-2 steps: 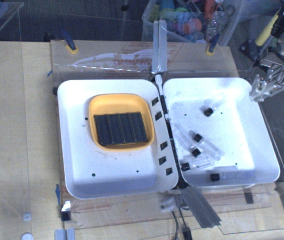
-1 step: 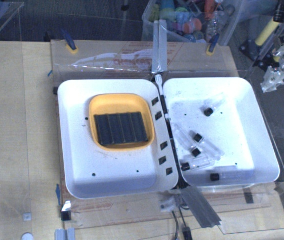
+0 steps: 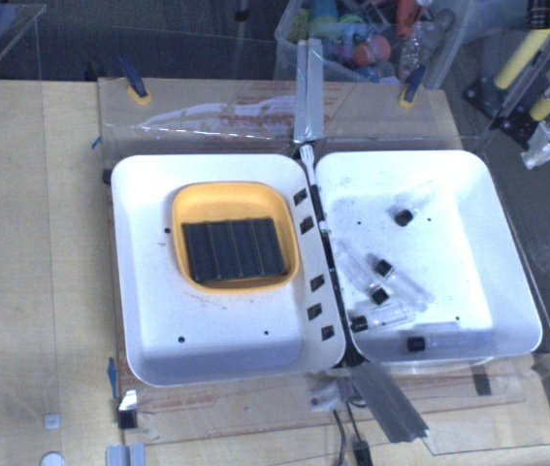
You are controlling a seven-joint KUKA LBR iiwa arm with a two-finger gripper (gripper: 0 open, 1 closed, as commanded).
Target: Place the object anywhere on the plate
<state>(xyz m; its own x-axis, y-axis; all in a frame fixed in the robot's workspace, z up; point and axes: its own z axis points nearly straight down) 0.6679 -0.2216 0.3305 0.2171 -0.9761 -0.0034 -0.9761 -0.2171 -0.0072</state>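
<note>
A slanted overhead look at a wooden bench carrying two shallow white bins side by side, meeting along a centre seam. In the left bin, toward its upper middle, sits a yellow plate with rounded corners. A dark ridged block lies flat on the plate, covering most of its middle and lower part and reaching close to the plate's lower rim. A row of small black tabs runs down the seam between the bins.

The right bin holds several clear plastic vials with black caps: one vial near the upper middle, and a loose cluster of vials by the lower left corner, close to the seam, some overlapping one another.

Part of the robot arm shows at the upper right edge, off the bench and well apart from both bins. Whether its claw is apart or together cannot be told from here.

Beyond the bench's far edge stands a clear tub of colourful toys
</note>
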